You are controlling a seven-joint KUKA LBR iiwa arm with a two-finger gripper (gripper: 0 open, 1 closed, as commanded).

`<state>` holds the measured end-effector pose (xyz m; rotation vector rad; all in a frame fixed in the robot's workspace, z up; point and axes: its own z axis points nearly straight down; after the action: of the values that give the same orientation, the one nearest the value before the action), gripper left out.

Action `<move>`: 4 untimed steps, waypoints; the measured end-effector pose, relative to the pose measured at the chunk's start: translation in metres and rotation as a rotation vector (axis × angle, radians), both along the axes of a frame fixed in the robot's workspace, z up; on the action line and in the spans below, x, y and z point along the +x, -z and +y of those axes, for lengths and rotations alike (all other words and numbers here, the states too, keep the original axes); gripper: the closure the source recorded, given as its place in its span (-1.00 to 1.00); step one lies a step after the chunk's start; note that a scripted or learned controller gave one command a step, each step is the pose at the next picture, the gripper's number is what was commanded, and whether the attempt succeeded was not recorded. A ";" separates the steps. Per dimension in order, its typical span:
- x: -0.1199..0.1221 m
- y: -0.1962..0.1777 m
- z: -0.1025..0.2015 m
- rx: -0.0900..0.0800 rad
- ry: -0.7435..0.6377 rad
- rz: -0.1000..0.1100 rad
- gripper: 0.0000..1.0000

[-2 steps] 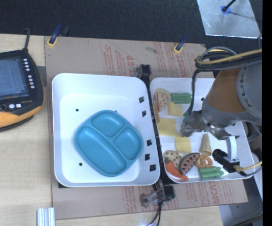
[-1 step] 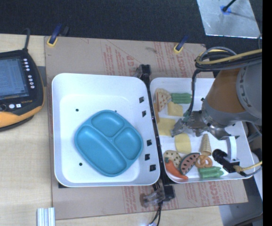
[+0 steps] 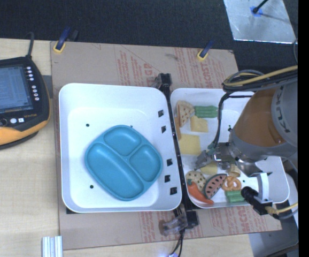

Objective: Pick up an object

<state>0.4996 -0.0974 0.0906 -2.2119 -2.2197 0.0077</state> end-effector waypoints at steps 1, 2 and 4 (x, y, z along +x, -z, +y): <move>0.061 -0.002 0.000 -0.002 -0.002 -0.012 -1.00; 0.030 -0.001 -0.001 -0.001 0.000 -0.002 -1.00; 0.009 -0.001 0.002 0.000 0.002 -0.002 -1.00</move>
<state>0.5087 -0.0956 0.0913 -2.2150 -2.2189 0.0057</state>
